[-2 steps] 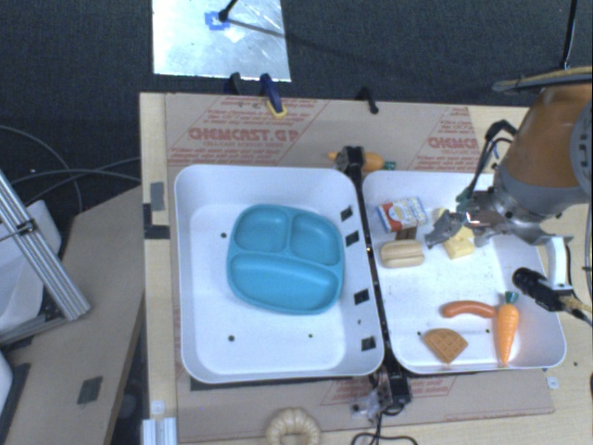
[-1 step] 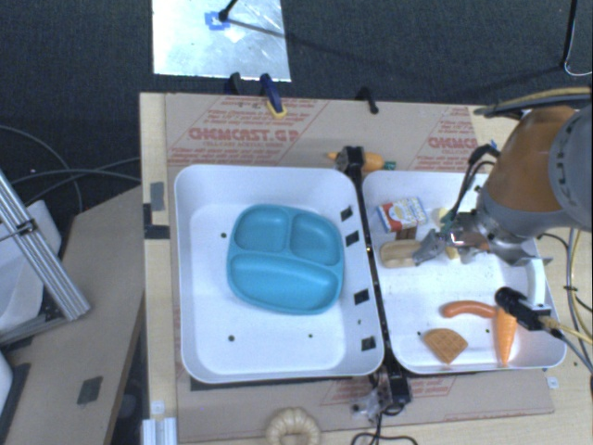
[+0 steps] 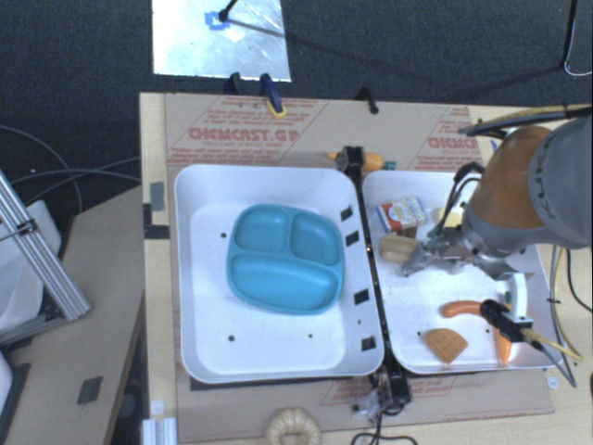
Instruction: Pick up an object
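Note:
The right bin (image 3: 408, 323) holds several small items. A white and orange carton (image 3: 401, 214) lies at its back left, with a tan rounded piece (image 3: 397, 247) just in front of it. An orange sausage (image 3: 460, 310), a brown waffle-like piece (image 3: 446, 345) and a carrot (image 3: 503, 347) lie near the front. My gripper (image 3: 424, 258) is low over the bin's middle, its tip just right of the tan piece and close to it. Nothing shows as held. A yellow item (image 3: 453, 216) peeks out behind the wrist.
The left bin (image 3: 199, 341) holds a blue divided plate (image 3: 283, 256). Black clips (image 3: 359, 267) line the wall between the bins. The arm's grey and orange body (image 3: 519, 193) covers the right bin's back right. A tan ring (image 3: 295, 426) lies on the bench in front.

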Action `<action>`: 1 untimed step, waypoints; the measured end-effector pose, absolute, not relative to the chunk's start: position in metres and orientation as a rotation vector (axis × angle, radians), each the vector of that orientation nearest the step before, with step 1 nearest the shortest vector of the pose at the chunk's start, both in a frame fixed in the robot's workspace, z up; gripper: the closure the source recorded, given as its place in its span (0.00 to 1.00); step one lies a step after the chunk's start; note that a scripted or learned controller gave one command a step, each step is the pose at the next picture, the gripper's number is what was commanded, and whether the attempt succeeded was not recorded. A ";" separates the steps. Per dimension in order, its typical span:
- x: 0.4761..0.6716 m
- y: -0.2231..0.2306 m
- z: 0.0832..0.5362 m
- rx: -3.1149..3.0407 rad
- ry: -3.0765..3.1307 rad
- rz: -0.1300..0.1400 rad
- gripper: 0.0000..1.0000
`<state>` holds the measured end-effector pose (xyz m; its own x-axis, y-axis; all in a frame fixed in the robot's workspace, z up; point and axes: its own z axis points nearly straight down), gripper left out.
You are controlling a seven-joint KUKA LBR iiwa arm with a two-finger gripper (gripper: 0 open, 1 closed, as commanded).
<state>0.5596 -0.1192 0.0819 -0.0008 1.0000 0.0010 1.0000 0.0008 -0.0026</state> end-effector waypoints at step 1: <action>0.561 -0.120 0.095 -2.222 -2.224 -0.003 1.00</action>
